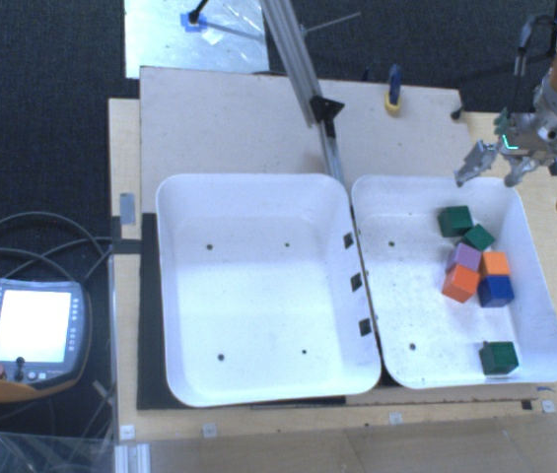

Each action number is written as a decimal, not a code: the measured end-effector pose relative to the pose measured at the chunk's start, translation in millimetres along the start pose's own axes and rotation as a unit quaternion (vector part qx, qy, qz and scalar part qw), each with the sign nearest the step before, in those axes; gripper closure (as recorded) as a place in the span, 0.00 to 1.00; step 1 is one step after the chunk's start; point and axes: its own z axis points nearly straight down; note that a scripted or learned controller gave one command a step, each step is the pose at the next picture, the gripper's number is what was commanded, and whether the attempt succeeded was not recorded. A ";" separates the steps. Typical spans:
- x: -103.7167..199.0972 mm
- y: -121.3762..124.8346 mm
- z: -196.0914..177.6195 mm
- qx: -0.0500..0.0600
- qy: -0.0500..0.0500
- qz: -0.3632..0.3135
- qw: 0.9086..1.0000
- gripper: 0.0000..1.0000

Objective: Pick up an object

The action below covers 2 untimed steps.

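Dark green cube [454, 221], nearest block just below the gripper [496, 168]: likely light, rigid, smooth-sided; best pinched across two opposite flat faces. The pincer hovers with fingers spread, holding nothing. Further below: clustered purple, orange and blue cubes in the right bin [396, 264].

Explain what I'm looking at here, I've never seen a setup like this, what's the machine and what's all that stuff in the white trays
This is one camera fixed above a bench, looking down at a slant. The machine at the upper right is a robot arm ending in a two-finger gripper, which hangs open over the far edge of the right bin with nothing between its fingers. Two shallow white bins sit side by side. The right one holds small coloured blocks: a cluster with a green block, a second green one, a purple block, two orange blocks and a blue block, plus a lone green block near the front corner. The left bin sits beside it. The screened device at far left looks like the arm's handheld controller.
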 end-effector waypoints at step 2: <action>-6.3 6.4 54.5 0.000 -0.001 0.001 1.000 0.00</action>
